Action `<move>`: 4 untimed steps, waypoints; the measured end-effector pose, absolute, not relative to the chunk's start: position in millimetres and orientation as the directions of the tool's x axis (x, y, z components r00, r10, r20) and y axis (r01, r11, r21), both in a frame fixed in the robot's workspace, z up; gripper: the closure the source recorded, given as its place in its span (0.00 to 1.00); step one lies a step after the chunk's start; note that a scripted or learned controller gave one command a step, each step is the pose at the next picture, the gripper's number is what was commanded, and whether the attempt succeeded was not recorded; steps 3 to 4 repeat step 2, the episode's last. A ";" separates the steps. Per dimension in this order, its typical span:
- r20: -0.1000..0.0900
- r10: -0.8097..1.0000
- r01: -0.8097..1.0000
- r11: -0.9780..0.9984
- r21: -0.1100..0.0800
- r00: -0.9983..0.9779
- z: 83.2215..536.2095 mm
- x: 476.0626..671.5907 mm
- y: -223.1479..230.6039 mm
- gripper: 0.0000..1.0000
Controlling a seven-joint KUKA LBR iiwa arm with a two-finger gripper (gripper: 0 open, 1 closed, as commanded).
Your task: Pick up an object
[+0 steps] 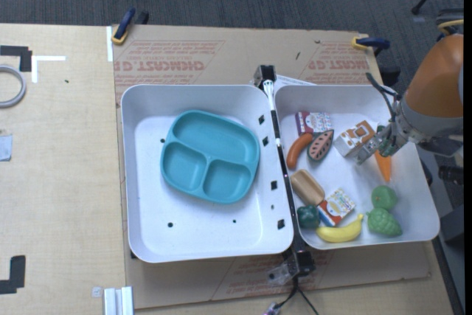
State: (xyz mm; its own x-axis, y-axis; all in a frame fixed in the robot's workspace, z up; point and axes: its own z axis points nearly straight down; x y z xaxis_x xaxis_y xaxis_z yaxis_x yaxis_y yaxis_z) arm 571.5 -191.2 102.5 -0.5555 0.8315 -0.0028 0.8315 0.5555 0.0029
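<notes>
So our gripper [374, 150] is down in the right bin [422, 181], and honestly we can't tell how the jaws stand; the arm's in the way at this angle. Just left of the jaws, maybe touching, sits the little white-and-orange carton [352, 139], and the orange carrot [385, 167] lies right under them on the near side. We'd bet the carton is the target: looks light, stiff-ish, probably hollow, so it may crush or skid if squeezed on a corner. We'd take it across the two flat sides. The carrot looks smooth and tapered, likely to squirt out.
</notes>
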 end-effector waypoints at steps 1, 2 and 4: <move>-0.001 0.606 0.606 0.796 0.001 -0.796 92.5 574.2 -139.4 1.00; -0.002 0.603 0.603 0.798 0.001 -0.798 218.8 602.2 -89.0 1.00; -0.002 0.603 0.603 0.798 0.001 -0.798 218.8 602.2 -89.0 1.00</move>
